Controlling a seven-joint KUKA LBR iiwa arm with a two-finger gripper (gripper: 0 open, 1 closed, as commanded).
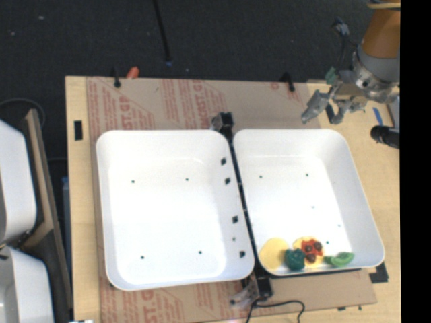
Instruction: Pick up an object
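Your claw [323, 111] sits up by the far right corner of the right bin [350, 155], just outside its rim, w/ both fingers spread apart and nothing between them. It's high above the bench, hanging off the grey arm [377, 62] w/ the orange band. The stuff to grab is well apart from it, all bunched in the near right corner of that same bin: a pale yellow disc [273, 252], a dark teal lump [294, 260], a red-orange piece [310, 247] and a green piece [341, 258]. Teal touches the disc and the red-orange one; can't tell if anything is stacked. Main risks as I see it: they're crowded, so the fingers may straddle two things and pinch neither, or shove one aside. They also sit tight against the near wall, so a finger could land on the rim or the sloped side and stop short. The disc looks flat, prob hard to get under. The left bin [108, 180] isn't in the way.
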